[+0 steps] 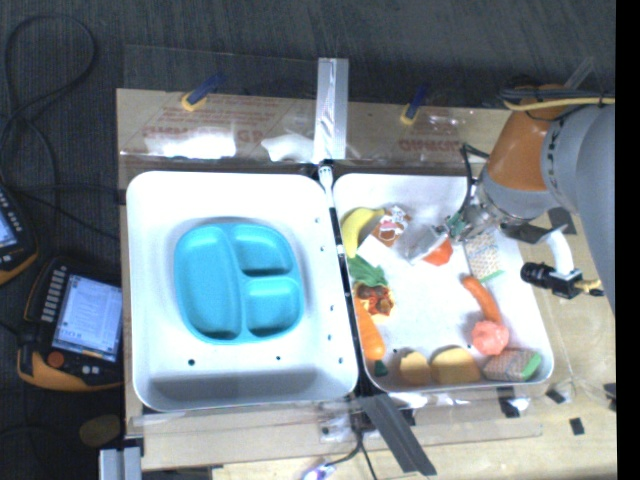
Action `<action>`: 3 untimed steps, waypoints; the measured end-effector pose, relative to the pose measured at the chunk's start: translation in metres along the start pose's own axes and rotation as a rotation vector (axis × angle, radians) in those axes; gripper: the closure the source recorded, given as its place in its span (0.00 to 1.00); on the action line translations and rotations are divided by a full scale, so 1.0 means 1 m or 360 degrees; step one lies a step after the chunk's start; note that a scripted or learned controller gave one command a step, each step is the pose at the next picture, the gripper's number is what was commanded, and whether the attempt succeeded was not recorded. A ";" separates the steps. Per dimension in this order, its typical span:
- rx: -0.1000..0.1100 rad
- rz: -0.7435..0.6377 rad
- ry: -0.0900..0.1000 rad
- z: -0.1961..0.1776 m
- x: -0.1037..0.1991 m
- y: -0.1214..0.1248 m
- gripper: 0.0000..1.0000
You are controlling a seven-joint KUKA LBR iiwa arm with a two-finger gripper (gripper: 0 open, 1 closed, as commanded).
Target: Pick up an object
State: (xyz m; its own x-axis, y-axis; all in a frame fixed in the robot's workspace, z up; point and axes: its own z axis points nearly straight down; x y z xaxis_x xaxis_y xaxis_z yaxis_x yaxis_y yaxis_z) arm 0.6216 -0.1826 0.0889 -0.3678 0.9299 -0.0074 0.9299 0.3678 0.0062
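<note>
Down in the right bin [530, 298], near its far right corner, the pincer [452, 233] hangs at the end of the grey arm [590, 168], whose orange band [520, 153] sits just above the wrist. Its tip looks to be touching or just over a small red-orange piece [438, 254], but the fingers blur into the clutter there, so I cannot tell whether they are spread or closed, nor whether anything is caught between them.

Toy foods are scattered through that bin. A yellow banana [356, 226] lies against the left wall, with a small red-and-white item [392, 225] just beside it. Below the banana sit a green leafy piece [366, 270] and a dark red cluster [376, 296], then an orange carrot [369, 336] along the same wall. A pale perforated piece [484, 258] lies just right of the pincer, with a second carrot [479, 296] below it and a pink ball [489, 337] nearer the front. Bread-coloured lumps [436, 365] line the front wall.

The left bin [150, 368] holds a blue divided tray [238, 278]. Both bins rest on the worktop [240, 128].
</note>
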 end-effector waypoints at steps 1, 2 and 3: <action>0.0003 -0.0003 -0.0005 -0.009 0.000 0.001 1.00; -0.0015 0.0114 -0.0014 -0.005 0.005 0.004 1.00; 0.0020 0.0471 0.0009 -0.072 0.055 0.024 1.00</action>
